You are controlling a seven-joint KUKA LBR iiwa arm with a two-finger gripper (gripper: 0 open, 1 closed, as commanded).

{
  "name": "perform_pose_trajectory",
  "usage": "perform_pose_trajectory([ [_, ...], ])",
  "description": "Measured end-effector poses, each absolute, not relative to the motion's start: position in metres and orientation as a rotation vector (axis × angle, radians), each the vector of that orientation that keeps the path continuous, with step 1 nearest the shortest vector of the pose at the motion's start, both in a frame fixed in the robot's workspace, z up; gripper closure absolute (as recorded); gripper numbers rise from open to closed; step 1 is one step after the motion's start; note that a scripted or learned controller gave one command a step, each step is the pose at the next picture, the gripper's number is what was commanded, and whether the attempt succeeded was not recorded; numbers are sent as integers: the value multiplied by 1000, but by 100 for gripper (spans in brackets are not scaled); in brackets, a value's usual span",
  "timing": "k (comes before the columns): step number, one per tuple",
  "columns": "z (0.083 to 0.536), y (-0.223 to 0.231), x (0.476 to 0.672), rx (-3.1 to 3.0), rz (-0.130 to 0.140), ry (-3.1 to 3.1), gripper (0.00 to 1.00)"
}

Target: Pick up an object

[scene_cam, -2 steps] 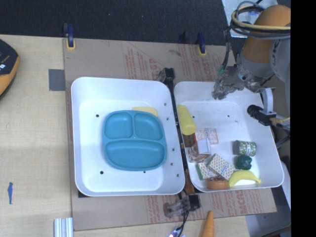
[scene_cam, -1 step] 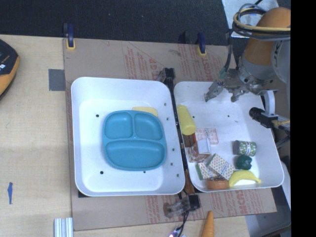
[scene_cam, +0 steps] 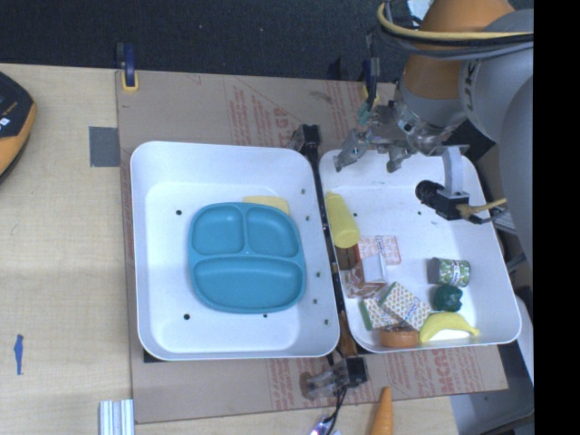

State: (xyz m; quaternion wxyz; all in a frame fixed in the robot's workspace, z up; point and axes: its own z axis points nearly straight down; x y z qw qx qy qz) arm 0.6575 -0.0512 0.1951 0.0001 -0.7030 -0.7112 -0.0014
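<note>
Far to the left of the fingers point(scene_cam: 345, 159), in the left bin point(scene_cam: 163, 275), I saw a blue divided plate point(scene_cam: 245, 256) lying flat. A pale yellow thing point(scene_cam: 265, 204) poked out from behind its far edge. The fingers themselves were spread apart with nothing between them, hanging over the far rim of the right bin point(scene_cam: 391, 202). Just below the fingertip nearer the left bin lay a yellow cylinder point(scene_cam: 342, 220), close against the right bin's left wall. Further below the fingers sat a red-and-white packet point(scene_cam: 381, 249) and a green-and-white packet point(scene_cam: 399, 304). Down and to the right of the fingers I saw a small can point(scene_cam: 450, 272), a dark green lump point(scene_cam: 446, 297) and a banana point(scene_cam: 449, 327) in the near corner.
</note>
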Motion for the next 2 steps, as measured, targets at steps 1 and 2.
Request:
perform_pose_trajectory([
  [1, 192, -3, 656, -2208, 5, -2229, 0],
  [2, 192, 50, 656, -2209, 3, -2231, 0],
])
